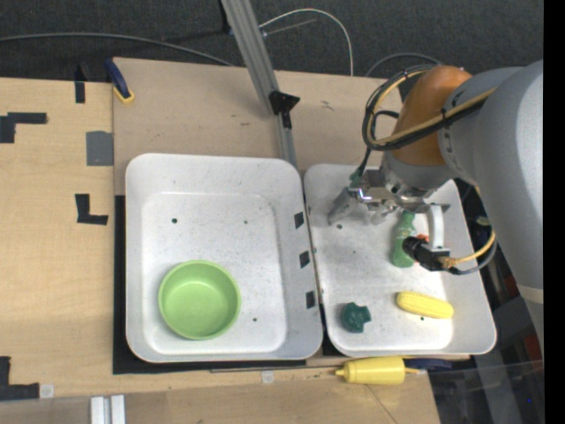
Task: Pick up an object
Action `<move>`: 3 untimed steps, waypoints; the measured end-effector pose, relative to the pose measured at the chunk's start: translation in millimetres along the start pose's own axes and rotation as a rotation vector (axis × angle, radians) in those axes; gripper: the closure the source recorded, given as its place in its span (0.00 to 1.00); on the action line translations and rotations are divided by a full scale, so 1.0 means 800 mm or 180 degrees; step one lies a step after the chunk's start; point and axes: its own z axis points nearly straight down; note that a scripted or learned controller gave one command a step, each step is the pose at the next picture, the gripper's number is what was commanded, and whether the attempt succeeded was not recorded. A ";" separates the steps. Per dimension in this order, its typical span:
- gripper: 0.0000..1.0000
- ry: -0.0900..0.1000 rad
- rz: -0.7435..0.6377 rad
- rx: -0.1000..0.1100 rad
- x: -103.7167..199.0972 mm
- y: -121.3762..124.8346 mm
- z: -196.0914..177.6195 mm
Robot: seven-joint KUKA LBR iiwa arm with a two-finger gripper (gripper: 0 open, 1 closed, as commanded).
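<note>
My gripper point(362, 210) hangs over the upper part of the right bin point(468, 334), open, with nothing between its fingers point(340, 210). A light green bottle-like object point(404, 239) lies just to the gripper's right, partly under the wrist and its cable. Further toward the front of this bin sit a small dark green object point(355, 316) and a yellow corn cob point(425, 305), both well apart from the gripper.
The left bin point(141, 184) holds a light green bowl point(199, 299) at its front left. A yellow object point(375, 371) lies on the bench just outside the right bin's front rim. A slanted metal pole point(256, 51) rises behind the bins.
</note>
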 end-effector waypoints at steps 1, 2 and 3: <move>1.00 0.0004 -0.0004 -0.0009 0.001 0.001 -0.016; 1.00 0.0002 0.0002 -0.0027 -0.002 0.005 -0.069; 1.00 0.0003 -0.0002 -0.0027 0.005 0.005 -0.123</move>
